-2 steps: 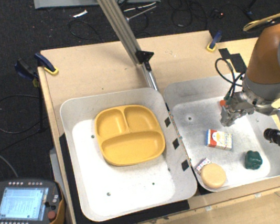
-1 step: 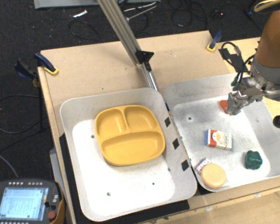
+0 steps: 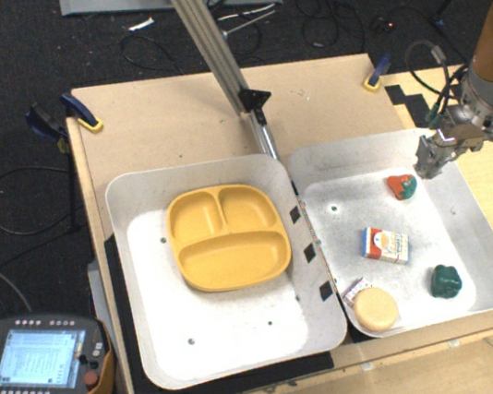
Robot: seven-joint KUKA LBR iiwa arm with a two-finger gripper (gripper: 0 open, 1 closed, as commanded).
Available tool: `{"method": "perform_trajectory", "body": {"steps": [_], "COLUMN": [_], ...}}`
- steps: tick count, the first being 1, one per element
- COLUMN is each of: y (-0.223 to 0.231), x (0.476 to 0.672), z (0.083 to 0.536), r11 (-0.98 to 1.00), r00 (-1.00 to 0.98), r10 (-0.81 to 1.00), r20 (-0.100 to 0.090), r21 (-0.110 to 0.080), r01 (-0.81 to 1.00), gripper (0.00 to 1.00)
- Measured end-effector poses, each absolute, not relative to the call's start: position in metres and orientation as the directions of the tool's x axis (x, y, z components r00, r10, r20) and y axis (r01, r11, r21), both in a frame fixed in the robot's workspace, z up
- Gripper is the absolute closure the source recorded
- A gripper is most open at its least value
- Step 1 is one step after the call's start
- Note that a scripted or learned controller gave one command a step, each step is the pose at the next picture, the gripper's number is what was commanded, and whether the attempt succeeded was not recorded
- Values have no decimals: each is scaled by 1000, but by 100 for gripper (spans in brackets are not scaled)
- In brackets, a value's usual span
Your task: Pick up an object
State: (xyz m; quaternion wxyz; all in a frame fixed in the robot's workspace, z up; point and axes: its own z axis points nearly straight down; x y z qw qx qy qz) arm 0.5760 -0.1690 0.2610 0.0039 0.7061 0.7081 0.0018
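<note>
The right bin [image 3: 476, 228] holds several small objects: a red and green strawberry-like piece [image 3: 402, 186] near its back, a small white and red carton [image 3: 385, 245] in the middle, a dark green piece [image 3: 445, 281] at the front right, and a pale round disc [image 3: 376, 309] at the front left. My gripper [image 3: 429, 160] hangs over the bin's back right part, just right of and above the strawberry piece. Nothing shows between its tips.
The left bin [image 3: 149, 282] holds a yellow divided plate [image 3: 229, 236]. A metal pole [image 3: 221, 55] rises from the bench behind the bins. A teach pendant [image 3: 40, 361] lies off the bench at the lower left. Cables cover the floor behind.
</note>
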Motion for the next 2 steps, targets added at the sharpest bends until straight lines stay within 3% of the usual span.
{"method": "perform_trajectory", "body": {"steps": [1, 2], "y": [-169, -121], "x": [577, 590], "z": [279, 279], "r11": [3, 8], "r00": [-3, -8], "r10": [1000, 1000], "r20": [-1, 1], "r21": [4, 2], "r01": [1000, 1000], "gripper": [100, 100]}}
